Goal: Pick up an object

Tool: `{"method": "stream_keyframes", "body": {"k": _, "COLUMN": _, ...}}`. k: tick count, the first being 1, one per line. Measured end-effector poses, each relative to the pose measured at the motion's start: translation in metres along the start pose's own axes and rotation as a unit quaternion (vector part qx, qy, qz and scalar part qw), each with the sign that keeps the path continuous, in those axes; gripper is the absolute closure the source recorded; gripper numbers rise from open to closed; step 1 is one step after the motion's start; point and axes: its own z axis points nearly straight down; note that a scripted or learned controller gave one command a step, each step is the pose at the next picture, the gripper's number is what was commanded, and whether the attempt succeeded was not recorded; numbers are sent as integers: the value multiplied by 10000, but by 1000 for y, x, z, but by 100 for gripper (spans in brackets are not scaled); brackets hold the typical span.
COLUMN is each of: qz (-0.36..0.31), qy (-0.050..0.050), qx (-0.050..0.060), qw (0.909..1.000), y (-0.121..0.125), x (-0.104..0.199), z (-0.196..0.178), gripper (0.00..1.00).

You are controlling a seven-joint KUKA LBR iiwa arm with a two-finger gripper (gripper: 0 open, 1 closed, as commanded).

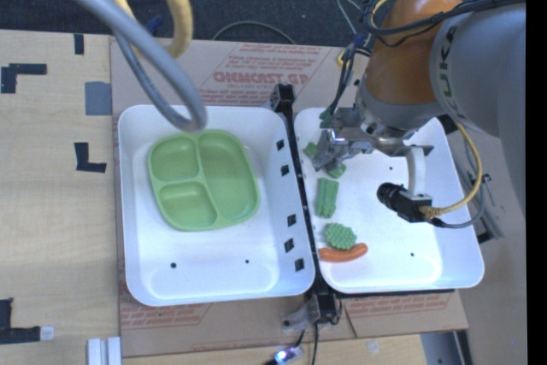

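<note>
My gripper (330,151) hangs low over the upper left part of the right bin (427,269), under the orange-banded wrist. A small green piece (333,169) sits right at its tip; whether the fingers grasp it is hidden. Just below lies a ridged green stick (326,196). Further down rest a bumpy green round piece (339,235) and an orange carrot-like piece (344,252), touching each other.
The left bin (205,278) bears a green divided plate (203,179). A black divider with clips (295,184) separates the bins. A black cylinder on a yellow cable (402,201) hangs over the right bin. Grey and yellow hoses (145,55) cross the upper left.
</note>
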Motion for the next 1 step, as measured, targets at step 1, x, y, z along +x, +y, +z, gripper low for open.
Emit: {"method": "stream_keyframes", "body": {"k": 1, "qz": -6, "qy": -2, "qx": 3, "qw": 10000, "y": -12, "x": 63, "z": 4, "gripper": 100}}
